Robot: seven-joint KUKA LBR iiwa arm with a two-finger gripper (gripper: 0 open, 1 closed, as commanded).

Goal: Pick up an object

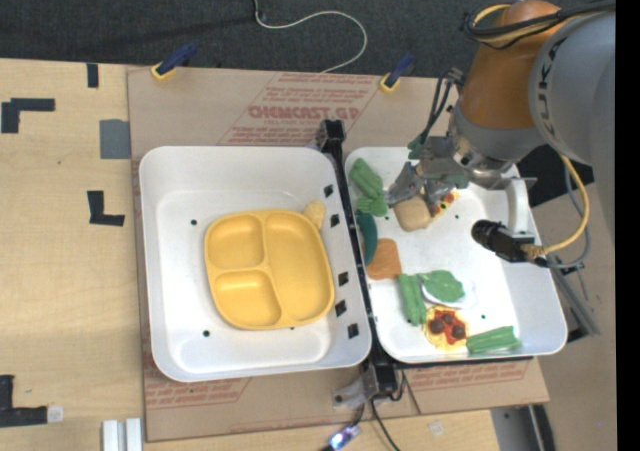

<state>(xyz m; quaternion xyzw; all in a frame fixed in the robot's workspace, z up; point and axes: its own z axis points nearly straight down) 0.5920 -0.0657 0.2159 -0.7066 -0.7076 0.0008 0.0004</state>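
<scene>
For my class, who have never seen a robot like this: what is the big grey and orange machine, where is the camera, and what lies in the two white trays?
The machine is a robot arm reaching in from the right. One camera looks down at a slant from above. Its gripper hangs over the right bin, close to a tan bread-like piece; whether it grips anything is unclear. That bin holds toy food: green vegetable pieces, an orange piece, a pizza slice. The left bin holds a yellow divided plate.

A tan bread-like chunk lies in the right bin, beside green pieces.
</scene>
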